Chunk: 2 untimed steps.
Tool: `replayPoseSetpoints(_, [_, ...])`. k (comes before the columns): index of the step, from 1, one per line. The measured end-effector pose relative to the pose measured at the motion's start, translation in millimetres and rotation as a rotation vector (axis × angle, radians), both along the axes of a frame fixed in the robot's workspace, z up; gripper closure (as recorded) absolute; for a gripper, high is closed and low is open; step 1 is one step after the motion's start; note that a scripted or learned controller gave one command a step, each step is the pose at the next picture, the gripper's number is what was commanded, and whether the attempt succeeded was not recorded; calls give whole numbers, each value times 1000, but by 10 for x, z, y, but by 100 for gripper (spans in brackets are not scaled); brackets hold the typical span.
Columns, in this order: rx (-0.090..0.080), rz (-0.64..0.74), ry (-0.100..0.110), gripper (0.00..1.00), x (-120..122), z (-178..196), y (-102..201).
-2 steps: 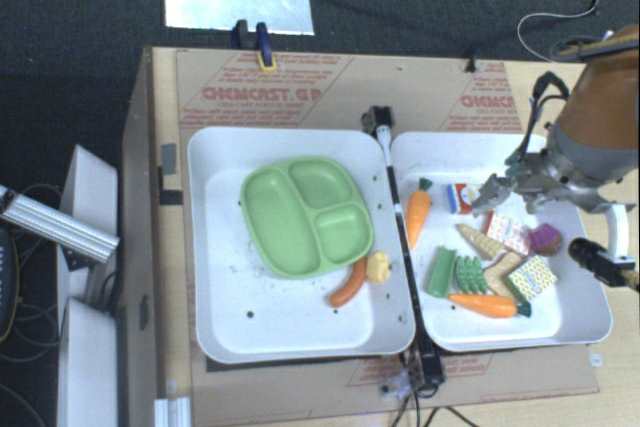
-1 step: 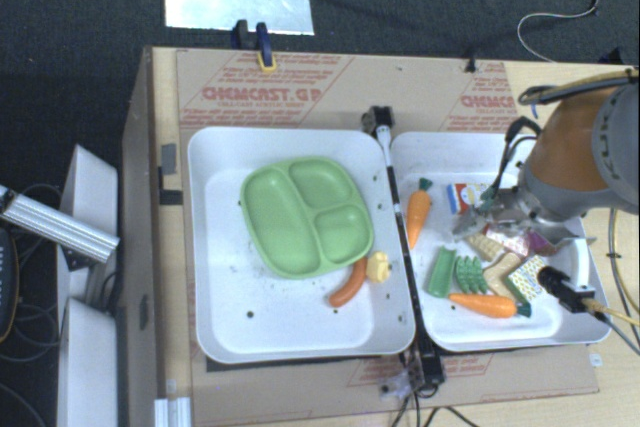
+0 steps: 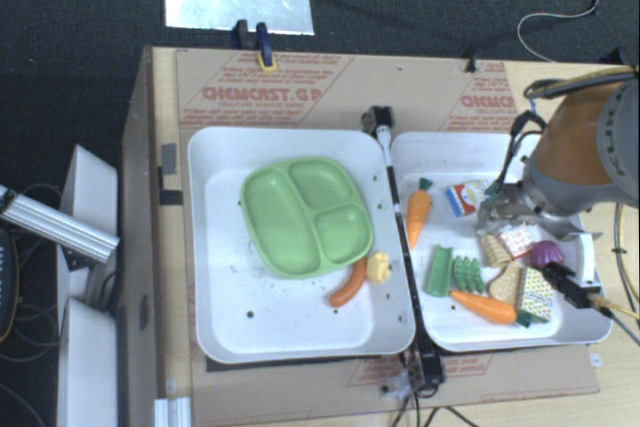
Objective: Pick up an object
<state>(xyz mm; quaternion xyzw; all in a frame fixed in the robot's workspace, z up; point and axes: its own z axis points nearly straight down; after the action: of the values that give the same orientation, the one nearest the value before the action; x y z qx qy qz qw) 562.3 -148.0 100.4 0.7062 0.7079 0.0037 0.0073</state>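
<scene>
My gripper [image 3: 497, 208] reaches down into the right bin [image 3: 440, 147] from the right, under the grey arm with its orange band [image 3: 572, 137]. It sits just right of a small red, white and blue packet [image 3: 461, 198] and above a tan biscuit-like piece [image 3: 515, 240]. A carrot [image 3: 418, 213] lies at the bin's left wall. Lower down are a green pod [image 3: 438, 271], a ridged green piece [image 3: 467, 273], a second carrot [image 3: 483, 306], a patterned wedge [image 3: 536, 296] and a purple object [image 3: 546, 253]. I see nothing between the fingers.
The left bin [image 3: 215, 215] holds a green divided plate [image 3: 306, 216], an orange sausage [image 3: 348, 284] and a small yellow piece [image 3: 378, 266]. A black clamp [image 3: 379, 121] sits where the bins meet. Cables run along the right side.
</scene>
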Motion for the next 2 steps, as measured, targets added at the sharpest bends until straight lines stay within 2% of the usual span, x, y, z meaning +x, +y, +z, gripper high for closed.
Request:
replayPoseSetpoints(1, [5,2,11,100,644,478,428])
replayPoseSetpoints(2, [5,2,13,0,638,473,421])
